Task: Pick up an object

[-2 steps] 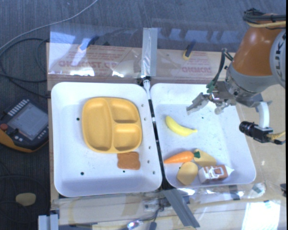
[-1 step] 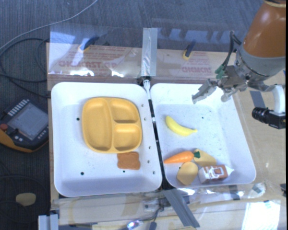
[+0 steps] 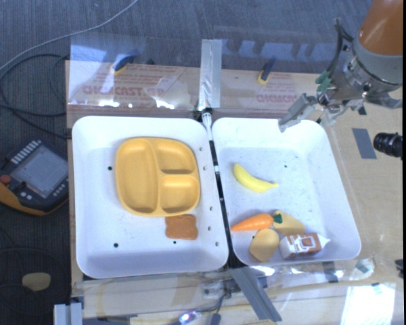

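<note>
A yellow banana [image 3: 254,179] lies flat near the middle of the right bin. At that bin's near edge, a carrot [image 3: 252,222], a pale yellow fruit, perhaps a lemon [image 3: 263,244], and a small toppled carton [image 3: 302,245] cluster together, touching.

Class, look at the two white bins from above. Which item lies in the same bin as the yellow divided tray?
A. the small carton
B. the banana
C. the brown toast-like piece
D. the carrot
C. The brown piece lies just below the tray in the left bin, while the banana, carrot and carton all lie in the right bin.
</note>
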### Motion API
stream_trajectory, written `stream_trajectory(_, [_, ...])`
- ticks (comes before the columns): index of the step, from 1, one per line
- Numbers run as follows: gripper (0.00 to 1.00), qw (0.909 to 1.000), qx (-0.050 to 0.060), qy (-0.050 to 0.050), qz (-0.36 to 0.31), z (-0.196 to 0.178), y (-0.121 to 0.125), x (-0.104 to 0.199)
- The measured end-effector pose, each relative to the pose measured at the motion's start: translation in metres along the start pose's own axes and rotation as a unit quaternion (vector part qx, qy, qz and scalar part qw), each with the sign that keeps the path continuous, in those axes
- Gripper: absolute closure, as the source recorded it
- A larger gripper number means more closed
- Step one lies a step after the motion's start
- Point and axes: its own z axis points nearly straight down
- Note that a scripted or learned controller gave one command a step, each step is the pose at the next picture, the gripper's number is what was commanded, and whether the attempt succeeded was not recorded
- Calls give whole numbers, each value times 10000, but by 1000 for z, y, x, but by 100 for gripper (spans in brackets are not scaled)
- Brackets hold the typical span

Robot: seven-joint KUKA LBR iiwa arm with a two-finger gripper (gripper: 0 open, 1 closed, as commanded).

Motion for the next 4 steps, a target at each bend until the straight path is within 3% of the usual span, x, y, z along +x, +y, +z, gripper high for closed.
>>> stream_trajectory(1, [0,9959,11,8,-907,181,22,-6])
stream_trajectory(2, [0,9819,-9,2,-1895,290,28,-33])
stream_trajectory(3, [100,9820,-13,11,-1888,282,28,-33])
stream_trajectory(4, [100,9964,5,2,-852,182,20,39])
